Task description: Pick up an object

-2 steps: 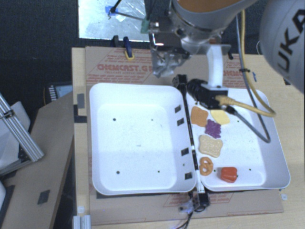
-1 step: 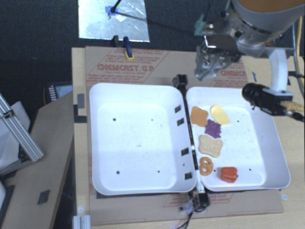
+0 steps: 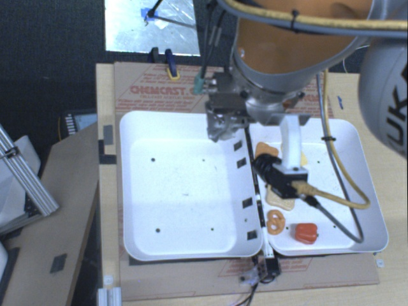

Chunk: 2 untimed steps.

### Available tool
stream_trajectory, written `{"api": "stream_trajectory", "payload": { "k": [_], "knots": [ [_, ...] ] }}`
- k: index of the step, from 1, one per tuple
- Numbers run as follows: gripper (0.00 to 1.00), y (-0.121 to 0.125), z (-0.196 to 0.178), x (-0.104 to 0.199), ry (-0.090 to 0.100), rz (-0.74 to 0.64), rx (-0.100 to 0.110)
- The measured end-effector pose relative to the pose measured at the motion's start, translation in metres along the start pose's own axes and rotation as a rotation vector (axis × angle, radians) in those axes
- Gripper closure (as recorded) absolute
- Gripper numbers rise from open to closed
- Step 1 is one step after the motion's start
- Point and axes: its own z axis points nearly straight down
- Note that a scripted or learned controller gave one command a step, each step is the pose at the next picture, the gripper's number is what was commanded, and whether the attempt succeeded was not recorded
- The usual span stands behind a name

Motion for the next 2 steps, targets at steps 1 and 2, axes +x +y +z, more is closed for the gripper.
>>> {"api": "stream_trajectory", "payload": {
  "k": [1, 2],
  "knots": [
    [1.00, 0.0091, -0.0775, 0.0377, 0.006, 0.002, -0.013],
    [0.00, 0.0088, -0.0733, 0.0356, 0.002, 0.005, -0.006]
  ]
}}
